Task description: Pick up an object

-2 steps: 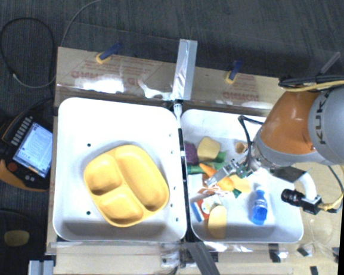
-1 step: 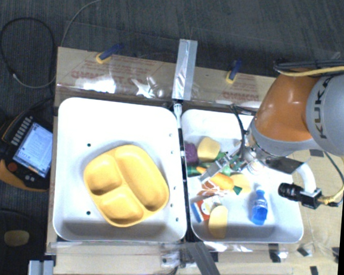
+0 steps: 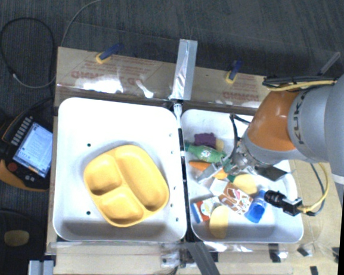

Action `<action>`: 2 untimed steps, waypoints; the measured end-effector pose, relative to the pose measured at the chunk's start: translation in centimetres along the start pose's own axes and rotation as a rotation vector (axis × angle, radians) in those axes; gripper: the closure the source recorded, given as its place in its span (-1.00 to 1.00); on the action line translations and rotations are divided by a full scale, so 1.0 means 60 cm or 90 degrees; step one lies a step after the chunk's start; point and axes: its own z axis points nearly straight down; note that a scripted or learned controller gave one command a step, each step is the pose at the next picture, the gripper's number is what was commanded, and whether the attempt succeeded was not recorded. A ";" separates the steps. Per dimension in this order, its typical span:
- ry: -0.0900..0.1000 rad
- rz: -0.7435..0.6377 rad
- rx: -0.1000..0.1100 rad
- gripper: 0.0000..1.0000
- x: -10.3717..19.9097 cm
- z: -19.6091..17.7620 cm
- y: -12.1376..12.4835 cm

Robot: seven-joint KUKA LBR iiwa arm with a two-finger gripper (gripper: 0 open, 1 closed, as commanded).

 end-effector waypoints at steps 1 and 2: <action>0.000 0.000 -0.002 1.00 0.000 -0.017 0.002; 0.002 0.151 0.009 1.00 0.028 -0.154 0.066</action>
